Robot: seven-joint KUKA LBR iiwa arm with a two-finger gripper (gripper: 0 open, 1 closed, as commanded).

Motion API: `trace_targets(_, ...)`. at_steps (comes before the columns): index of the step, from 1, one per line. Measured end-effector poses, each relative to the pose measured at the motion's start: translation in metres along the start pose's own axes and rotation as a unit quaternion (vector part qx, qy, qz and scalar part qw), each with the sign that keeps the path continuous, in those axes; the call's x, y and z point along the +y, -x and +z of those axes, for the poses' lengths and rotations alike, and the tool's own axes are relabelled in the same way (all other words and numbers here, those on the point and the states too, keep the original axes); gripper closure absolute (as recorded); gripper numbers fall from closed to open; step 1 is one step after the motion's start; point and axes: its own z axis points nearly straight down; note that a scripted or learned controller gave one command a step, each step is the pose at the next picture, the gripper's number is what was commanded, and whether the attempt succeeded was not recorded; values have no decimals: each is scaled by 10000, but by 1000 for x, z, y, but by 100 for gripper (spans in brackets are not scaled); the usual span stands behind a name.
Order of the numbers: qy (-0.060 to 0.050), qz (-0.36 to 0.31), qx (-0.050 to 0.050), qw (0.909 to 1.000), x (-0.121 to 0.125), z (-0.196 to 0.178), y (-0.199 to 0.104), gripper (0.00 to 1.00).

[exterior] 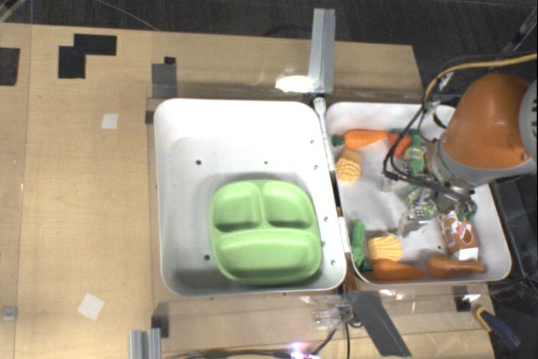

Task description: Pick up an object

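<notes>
The right bin (370, 189) holds toy food: a carrot (365, 138) at the back, a corn cob (348, 166) below it, a green pod (358, 237), a yellow piece (386, 247), two orange carrots (399, 271) along the front wall, and a brown-and-white packet (460, 234). My gripper (418, 213) hangs low over the middle right of this bin, under the orange wrist band (486, 126). It is close to a small green item (418, 196) and sits left of the packet. Wrist cables hide the fingertips.
The left bin (181, 181) bears a green three-compartment tray (266, 231) toward its front. A metal post (322, 50) stands at the back between the bins. Wooden bench surface stretches to the left.
</notes>
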Motion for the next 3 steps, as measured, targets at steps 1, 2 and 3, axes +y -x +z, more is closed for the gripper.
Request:
trace_targets(1,-3,460,-24,9989,-15,-1,-41,0)
trace_targets(2,-24,-718,-45,9974,1,-2,-51,0)
trace_targets(3,-27,-1618,-29,9868,26,-2,-36,0)
